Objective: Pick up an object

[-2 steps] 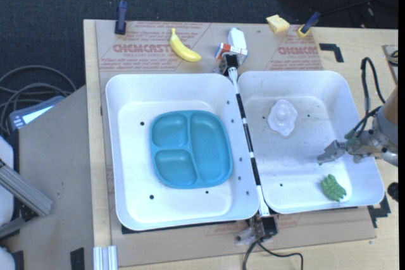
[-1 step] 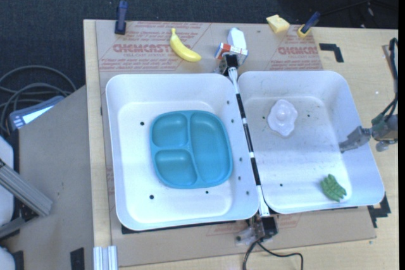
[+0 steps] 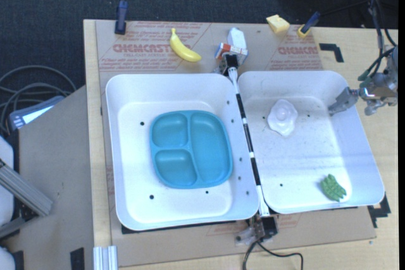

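You see two shallow white bins side by side on the counter (image 3: 95,136). The left bin (image 3: 126,98) holds a blue divided plate (image 3: 191,148) with three compartments, lying flat near the bin's middle. The right bin (image 3: 354,155) holds two things, well apart: a whitish, crumpled-looking object (image 3: 282,117) in its upper middle part, and a small green object (image 3: 333,188) near its lower right corner.

The gripper (image 3: 345,101) shows at the right bin's upper right corner, over the rim, with grey and dark parts of the wrist just to its right. One grey finger slants down and left toward the bin's floor; you cannot tell from this view whether the fingers are spread or pressed together. Nothing shows between them. The gripper is apart from both the whitish object and the green object.

Above the bins, on the cardboard sheet with red lettering, a yellow banana (image 3: 183,47) lies beyond the left bin, a small white and red and blue carton (image 3: 233,45) stands near the seam between the bins, and a pale yellow block (image 3: 277,23) lies beyond the right bin. Blue clamps (image 3: 121,16) grip the sheet's far edge.
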`<state>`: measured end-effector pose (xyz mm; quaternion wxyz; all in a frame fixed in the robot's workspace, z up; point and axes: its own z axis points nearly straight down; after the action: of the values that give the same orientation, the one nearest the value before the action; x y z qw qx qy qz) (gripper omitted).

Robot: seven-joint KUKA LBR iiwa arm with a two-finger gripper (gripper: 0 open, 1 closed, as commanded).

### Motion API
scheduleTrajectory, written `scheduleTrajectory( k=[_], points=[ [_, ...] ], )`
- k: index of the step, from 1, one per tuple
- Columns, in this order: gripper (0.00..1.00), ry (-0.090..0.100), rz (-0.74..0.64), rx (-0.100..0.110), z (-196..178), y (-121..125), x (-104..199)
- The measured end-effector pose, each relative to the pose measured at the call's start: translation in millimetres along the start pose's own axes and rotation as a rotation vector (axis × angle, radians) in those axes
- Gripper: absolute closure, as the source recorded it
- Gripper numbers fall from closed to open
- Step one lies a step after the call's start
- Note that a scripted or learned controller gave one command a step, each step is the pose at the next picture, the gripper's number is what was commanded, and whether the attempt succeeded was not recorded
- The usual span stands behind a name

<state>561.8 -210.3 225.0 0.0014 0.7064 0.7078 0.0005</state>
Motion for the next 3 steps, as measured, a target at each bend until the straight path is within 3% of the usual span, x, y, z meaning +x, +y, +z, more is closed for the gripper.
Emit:
scheduleTrajectory(
  k=[1, 2, 3],
  points=[
    [0.0, 0.002, 0.002, 0.005, 87.4, -1.7, -13.2],
    [0.0, 0.001, 0.002, 0.003, 23.5, -82.7, -3.7],
    [0.0, 0.002, 0.003, 0.005, 103.4, -83.6, -2.3]
  ],
)
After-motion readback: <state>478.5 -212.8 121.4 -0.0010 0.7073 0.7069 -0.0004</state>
